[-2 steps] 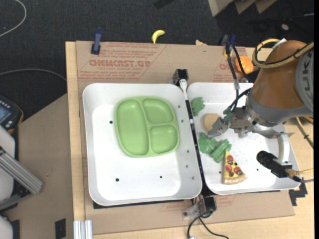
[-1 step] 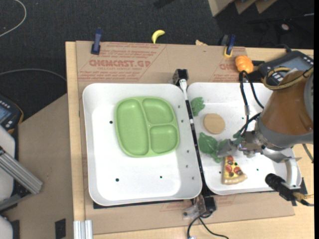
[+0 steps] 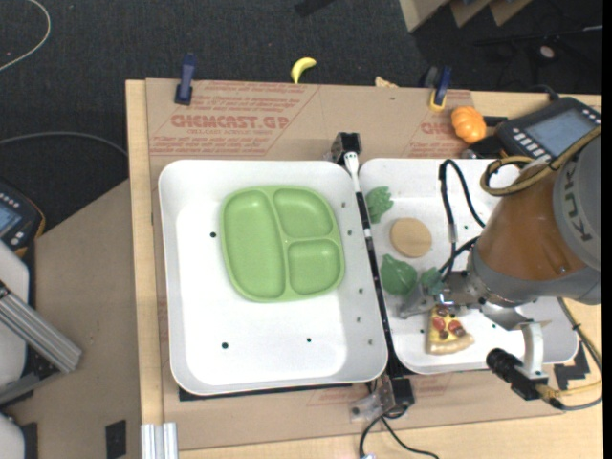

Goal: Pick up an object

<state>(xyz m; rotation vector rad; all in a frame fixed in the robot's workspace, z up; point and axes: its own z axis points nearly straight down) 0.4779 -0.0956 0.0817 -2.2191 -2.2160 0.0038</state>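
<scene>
- Low in the right bin [image 3: 413, 182], near its front left corner: the gripper [image 3: 424, 302] on the grey-and-orange arm [image 3: 535, 242], reaching in from the right.
- Just beside the gripper, three candidates for picking: a leafy green toy [image 3: 399, 274] to its upper left, a smaller green scrap [image 3: 432, 278] right above it, and a toy pizza slice [image 3: 448, 333] just below.
- Farther back in the same bin, well clear of the gripper: a round tan disc [image 3: 411, 237] and a second green toy [image 3: 380, 202] against the dividing wall.
- Impossible to tell from this angle whether the gripper is open or closed; nothing visibly held.
- In the left bin [image 3: 191, 256], a green divided plate [image 3: 282, 242], well apart from the action.
- Likely risk: closing on the gap between the green toy and the pizza slice and coming up with nothing.
- Also possible: nudging the flat pizza slice sideways instead of getting under it, given its low profile.
- Another hazard: catching two neighbouring pieces at once, then dropping one on the lift.
- Little room to the left, with the bin wall close by; could block a sideways correction.
</scene>
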